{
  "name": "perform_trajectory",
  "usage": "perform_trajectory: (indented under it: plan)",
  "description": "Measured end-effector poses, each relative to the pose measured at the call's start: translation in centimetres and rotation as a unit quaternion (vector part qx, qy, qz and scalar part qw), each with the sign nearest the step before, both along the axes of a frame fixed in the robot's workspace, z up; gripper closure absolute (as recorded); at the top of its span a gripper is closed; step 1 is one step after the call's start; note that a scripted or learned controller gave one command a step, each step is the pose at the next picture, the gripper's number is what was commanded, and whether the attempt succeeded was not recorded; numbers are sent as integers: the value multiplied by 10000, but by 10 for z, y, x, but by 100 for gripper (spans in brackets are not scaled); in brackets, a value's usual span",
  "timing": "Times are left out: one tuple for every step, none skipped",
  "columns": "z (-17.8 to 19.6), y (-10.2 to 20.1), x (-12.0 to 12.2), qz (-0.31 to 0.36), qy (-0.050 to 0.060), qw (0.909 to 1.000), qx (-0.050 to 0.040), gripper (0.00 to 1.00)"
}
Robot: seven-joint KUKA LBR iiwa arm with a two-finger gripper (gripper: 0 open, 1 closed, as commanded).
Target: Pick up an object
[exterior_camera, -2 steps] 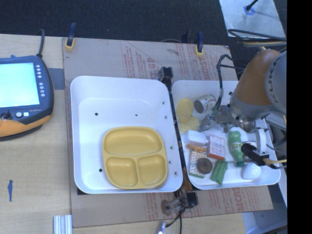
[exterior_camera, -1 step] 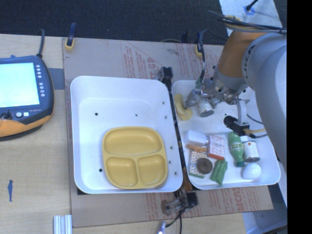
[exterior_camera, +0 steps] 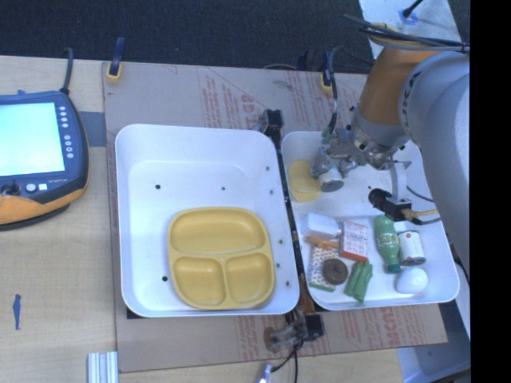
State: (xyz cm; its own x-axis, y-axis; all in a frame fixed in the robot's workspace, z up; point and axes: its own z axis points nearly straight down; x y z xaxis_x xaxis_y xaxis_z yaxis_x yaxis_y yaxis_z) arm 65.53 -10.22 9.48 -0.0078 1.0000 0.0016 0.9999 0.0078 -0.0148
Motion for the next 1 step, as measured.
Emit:
perform_trajectory:
  plan:
    - [98,73,-59,-11,-61,10000,-1,100]
